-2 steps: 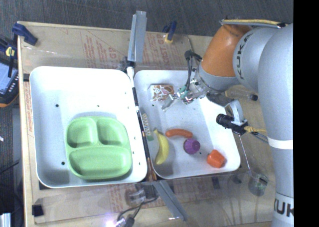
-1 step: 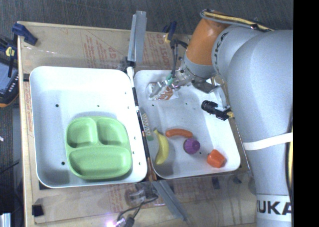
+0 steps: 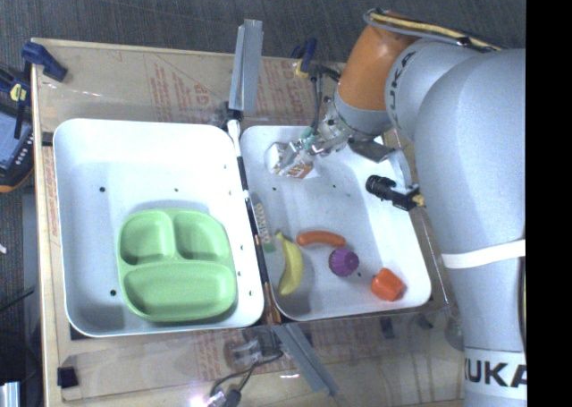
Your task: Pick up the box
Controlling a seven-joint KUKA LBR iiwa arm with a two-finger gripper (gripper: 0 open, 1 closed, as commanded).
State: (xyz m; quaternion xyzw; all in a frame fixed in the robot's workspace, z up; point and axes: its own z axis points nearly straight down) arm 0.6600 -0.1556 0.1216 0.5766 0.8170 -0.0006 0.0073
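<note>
Box: small, light, crushable carton; far corner of right bin.
Hold: across narrow sides.
Gripper: at box; grip state indeterminable.

Wooden bench under two bins

The grey arm enters from the right, bends at its orange band, and lowers the gripper by the right bin's far-left corner.
</note>
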